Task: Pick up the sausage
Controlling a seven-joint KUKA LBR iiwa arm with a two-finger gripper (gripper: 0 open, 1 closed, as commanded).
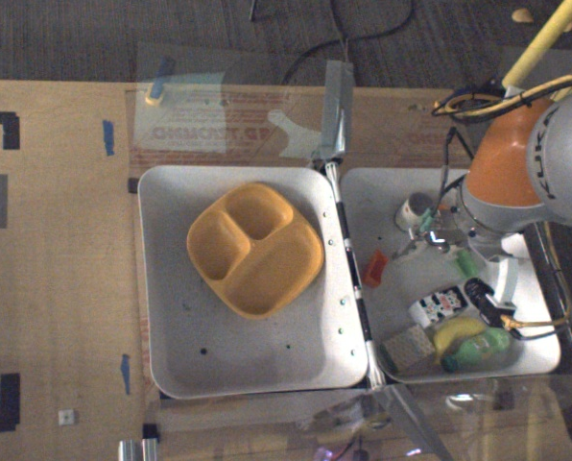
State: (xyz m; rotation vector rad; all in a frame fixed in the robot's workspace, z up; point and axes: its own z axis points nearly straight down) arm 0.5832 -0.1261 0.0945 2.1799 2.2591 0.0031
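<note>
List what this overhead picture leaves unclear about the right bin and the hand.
- Hand: small and partly under the grey arm; its grip state is unreadable in the camera view.
- Sausage: the small red piece near the right bin's left wall may be it, but it is too small and blurred to confirm.
- Pile in the near right corner: yellow and green items overlap, so their shapes run together.
- Arm: cut off by the right edge.
</note>
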